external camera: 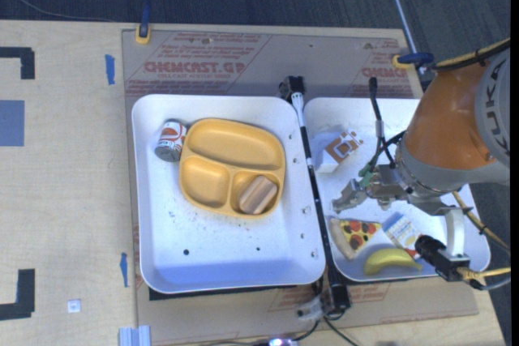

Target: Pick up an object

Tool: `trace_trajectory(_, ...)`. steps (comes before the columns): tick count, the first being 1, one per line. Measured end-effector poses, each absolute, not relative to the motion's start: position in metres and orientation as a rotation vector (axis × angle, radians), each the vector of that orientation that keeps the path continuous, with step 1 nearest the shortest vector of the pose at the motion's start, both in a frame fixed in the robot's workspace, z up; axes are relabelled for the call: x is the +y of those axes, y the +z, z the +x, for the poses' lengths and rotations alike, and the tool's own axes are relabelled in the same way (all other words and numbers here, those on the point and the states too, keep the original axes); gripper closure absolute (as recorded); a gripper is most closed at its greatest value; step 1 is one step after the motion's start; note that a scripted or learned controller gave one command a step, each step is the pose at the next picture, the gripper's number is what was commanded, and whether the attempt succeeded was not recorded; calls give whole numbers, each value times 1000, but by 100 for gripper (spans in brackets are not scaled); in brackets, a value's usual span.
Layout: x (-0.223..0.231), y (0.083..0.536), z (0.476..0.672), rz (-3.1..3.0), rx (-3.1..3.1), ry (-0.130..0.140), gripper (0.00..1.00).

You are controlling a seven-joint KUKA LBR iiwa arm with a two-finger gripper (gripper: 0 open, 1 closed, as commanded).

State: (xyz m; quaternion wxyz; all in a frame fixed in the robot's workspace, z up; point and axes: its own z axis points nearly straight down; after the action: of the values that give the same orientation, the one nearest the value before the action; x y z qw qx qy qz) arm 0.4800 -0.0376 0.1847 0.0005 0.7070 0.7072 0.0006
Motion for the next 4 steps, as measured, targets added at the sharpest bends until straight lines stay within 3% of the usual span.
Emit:
trace_trajectory(1,-38,185,480,2220,2221,2,0)
trace_trajectory(2,-92,96,481,2218,2216,7,0)
trace_trajectory(3,-93,106,483,2215,2208,9,100)
trace_trajectory(4,14,185,519,2221,2223,3,100)
